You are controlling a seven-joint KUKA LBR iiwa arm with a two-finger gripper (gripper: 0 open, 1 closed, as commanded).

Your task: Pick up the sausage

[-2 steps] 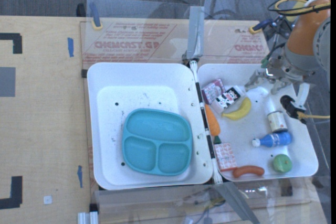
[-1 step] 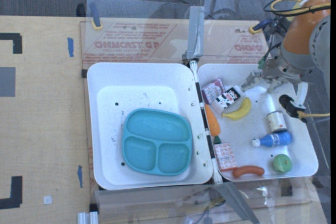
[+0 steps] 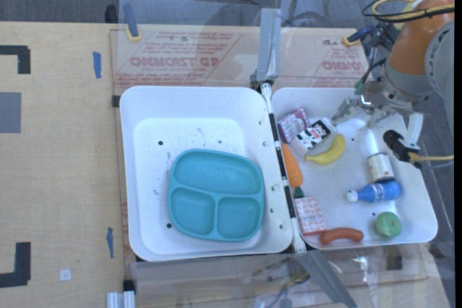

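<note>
Sausage (image 3: 341,235): lay at lower edge of right bin (image 3: 426,227), lower right of frame, long axis running left-right. Hand (image 3: 372,106): hung at bin's upper part, well apart, sausage below it; spread or pressed together could not be told

Red-orange sausage (image 3: 341,235), turquoise tray (image 3: 216,194)

Grey arm (image 3: 440,61) with orange band (image 3: 419,36); yellow and black cables (image 3: 393,5) looped above; metal gripper (image 3: 369,106) fittings.
</note>
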